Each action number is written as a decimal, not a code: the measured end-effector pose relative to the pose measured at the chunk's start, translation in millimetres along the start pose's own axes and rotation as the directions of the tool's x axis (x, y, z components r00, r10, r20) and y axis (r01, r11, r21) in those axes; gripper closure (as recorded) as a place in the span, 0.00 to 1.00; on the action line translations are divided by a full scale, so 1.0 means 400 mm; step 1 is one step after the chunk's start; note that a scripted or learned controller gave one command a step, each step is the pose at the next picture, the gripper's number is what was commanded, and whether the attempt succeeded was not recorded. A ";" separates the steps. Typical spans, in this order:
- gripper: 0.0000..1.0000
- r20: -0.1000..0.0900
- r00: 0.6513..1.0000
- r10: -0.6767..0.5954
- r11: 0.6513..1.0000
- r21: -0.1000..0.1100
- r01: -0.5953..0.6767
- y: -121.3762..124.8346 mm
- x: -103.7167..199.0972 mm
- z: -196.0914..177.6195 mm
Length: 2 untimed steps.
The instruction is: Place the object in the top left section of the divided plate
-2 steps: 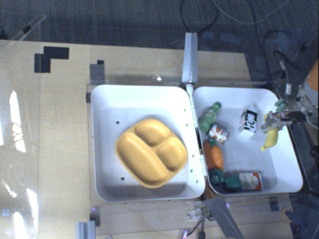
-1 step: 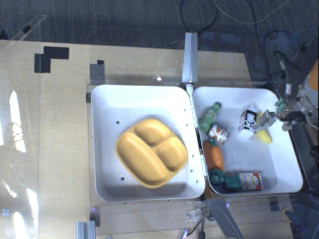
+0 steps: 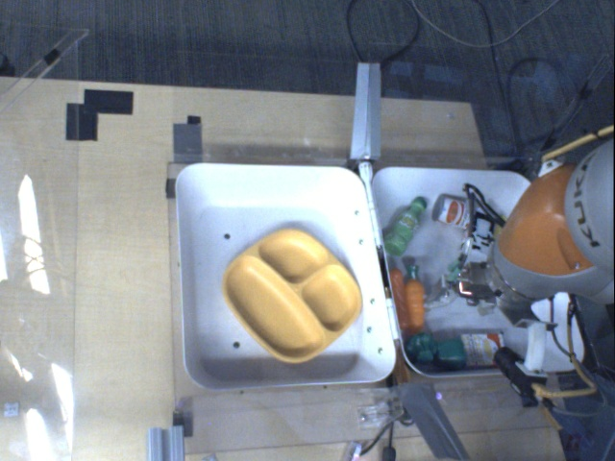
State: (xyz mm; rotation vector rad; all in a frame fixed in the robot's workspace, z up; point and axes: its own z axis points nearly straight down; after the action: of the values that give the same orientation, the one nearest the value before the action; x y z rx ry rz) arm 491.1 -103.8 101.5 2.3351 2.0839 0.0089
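The tool point(image 3: 468, 281) hangs low in the right bin point(image 3: 509, 182), just beside the carrot point(image 3: 412, 302); its opening cannot be told. The yellow divided plate point(image 3: 292, 293) sits in the left bin point(image 3: 202, 257). A good pick, by judgement, centres on one item, clear of the green bottle point(image 3: 405, 224).

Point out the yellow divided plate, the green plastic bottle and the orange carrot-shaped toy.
yellow divided plate point(image 3: 279, 301), camera view, on the floor of its long section.
green plastic bottle point(image 3: 405, 225), camera view, on its body.
orange carrot-shaped toy point(image 3: 412, 304), camera view, on its orange body.
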 end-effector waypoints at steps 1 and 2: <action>0.00 -0.002 0.954 0.300 0.954 0.004 -0.300 -0.008 0.026 0.032; 1.00 -0.005 0.955 0.298 0.955 -0.002 -0.298 -0.001 0.027 0.003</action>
State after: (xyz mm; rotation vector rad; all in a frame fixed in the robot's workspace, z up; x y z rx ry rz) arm 492.1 -93.0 100.3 2.6238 1.7098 0.0206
